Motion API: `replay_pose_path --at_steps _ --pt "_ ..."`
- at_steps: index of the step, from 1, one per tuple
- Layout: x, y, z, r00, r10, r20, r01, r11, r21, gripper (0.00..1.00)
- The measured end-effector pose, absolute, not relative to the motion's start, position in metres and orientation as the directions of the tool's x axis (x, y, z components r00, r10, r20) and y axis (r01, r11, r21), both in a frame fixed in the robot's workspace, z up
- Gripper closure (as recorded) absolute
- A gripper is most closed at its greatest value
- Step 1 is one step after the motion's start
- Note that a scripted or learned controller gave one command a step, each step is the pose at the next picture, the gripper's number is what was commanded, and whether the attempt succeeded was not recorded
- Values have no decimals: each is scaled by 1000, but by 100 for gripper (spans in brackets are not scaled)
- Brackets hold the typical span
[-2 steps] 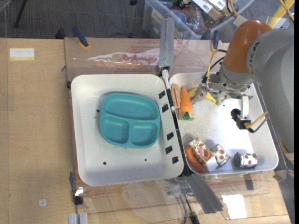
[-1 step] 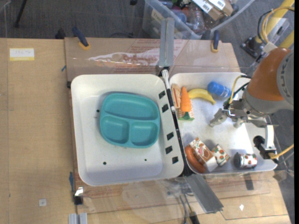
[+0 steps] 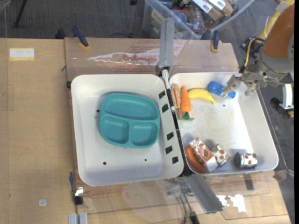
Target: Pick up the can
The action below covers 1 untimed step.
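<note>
Can: the can (image 3: 245, 160) lies on its side in the right bin (image 3: 243, 125), in that bin's near right corner, close against the front wall.
Tool: the tool (image 3: 238, 84) hangs over the far right part of the right bin, beside the back wall, at the end of the grey arm with its orange band (image 3: 282, 31).
Tool state: two grey fingers (image 3: 231, 85) spread apart, nothing between them.
Can to tool: well apart; the can sits toward the front of the right bin, the tool toward the back, with bare white floor between them.
Near the tool: a small blue object (image 3: 216, 87) lies just beside the tool's left finger; whether they touch I cannot tell. A banana (image 3: 202, 94) lies next to the blue object, further from the tool.
Near the can: a small patterned carton (image 3: 205, 153) and a white box (image 3: 221, 155) lie just beside it, toward the middle divider, with a red-brown round item (image 3: 194, 158) partly under them.
Right bin, by the divider: a carrot (image 3: 185, 101) lies lengthwise.
Left bin: the left bin (image 3: 88, 125) holds a teal divided tray (image 3: 129, 120) near its middle.
Beyond the counter: a clear tub (image 3: 198, 6) of mixed goods stands behind the right bin.
</note>
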State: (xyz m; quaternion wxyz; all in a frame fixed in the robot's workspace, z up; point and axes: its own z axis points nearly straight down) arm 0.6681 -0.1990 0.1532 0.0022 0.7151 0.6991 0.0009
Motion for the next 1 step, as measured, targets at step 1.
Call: replay_pose_path --at_steps 1 --pt "664 -122 91 -20 1000 -2 1000 20 10 0"
